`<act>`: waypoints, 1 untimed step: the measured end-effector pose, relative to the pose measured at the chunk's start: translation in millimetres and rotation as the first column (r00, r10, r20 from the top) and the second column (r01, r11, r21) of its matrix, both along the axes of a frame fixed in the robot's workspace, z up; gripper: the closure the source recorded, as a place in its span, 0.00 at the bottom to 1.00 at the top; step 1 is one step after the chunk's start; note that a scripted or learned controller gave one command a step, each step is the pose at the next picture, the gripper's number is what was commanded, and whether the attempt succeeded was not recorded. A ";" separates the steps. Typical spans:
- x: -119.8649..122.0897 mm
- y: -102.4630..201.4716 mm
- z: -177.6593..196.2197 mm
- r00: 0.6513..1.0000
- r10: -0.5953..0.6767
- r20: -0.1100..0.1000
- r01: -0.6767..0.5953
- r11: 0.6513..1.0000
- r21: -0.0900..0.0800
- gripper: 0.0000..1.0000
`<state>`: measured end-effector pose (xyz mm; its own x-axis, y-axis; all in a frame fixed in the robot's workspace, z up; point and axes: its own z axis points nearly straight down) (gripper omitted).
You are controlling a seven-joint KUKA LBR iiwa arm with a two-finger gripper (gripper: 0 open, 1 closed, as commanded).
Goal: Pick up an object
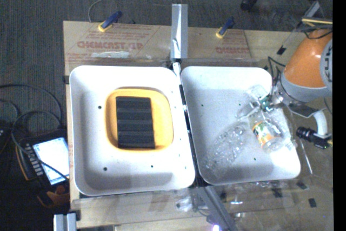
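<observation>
arm point(311, 70): cut off at right edge, orange band showing | gripper point(268, 99): blurred against clear plastic, finger state cannot be told | bottle point(243, 135): clear, hard to outline, in right bin point(216, 100), long axis slanting from lower left to upper right | left bin point(86, 132): yellow tray point(112, 116) with black insert point(135, 121)

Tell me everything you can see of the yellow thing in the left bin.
The yellow tray is a rounded square with a raised, glossy rim that looks like plastic. A dark ribbed block with crosswise ridges fills its middle. It lies flat on the floor of the left bin, near the centre and slightly toward the back, apart from all four walls. Nothing else touches it; the arm stands over at the right bin.
</observation>
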<state>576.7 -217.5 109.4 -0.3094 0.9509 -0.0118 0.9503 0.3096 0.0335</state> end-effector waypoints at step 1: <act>14.6 80.9 96.9 0.999 -0.005 -0.034 0.005 1.000 0.001 1.00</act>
